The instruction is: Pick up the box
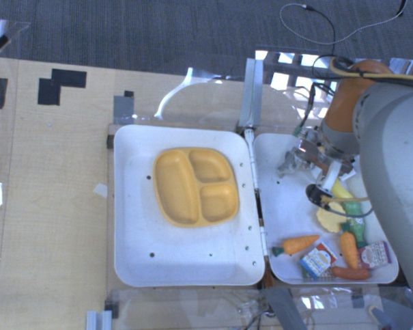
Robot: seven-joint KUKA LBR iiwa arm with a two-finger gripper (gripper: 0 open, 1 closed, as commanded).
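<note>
Box [318,261] sits near the front of the right bin [286,212], lying flat and a bit skewed, small carton with blue, white and orange print. It's crowded: a carrot [297,245] lies just left and above it, tip pointing toward the box's top corner, close or touching, can't tell which. A second carrot [350,250] stands roughly lengthwise just to its right, and a reddish sausage-shaped piece [350,273] lies along the bin's front wall, right beside the box's lower right corner. A small pinkish packet [375,254] is farther right in the corner. Behind those, a yellow banana-like piece [341,191] and a flat yellow slice [329,219], with a green item [353,210] between them and the arm. Gripper [317,174] hangs over the back half of the right bin, well apart from the box, next to the yellow pieces; finger state can't be told, it's blurred and partly hidden by the wrist. Left bin [128,246] is smooth white plastic with rounded corners, carrying a mustard-yellow divided tray [195,186], three compartments, rounded rim. Bench [47,209] is pale wood with black tape marks.
</note>
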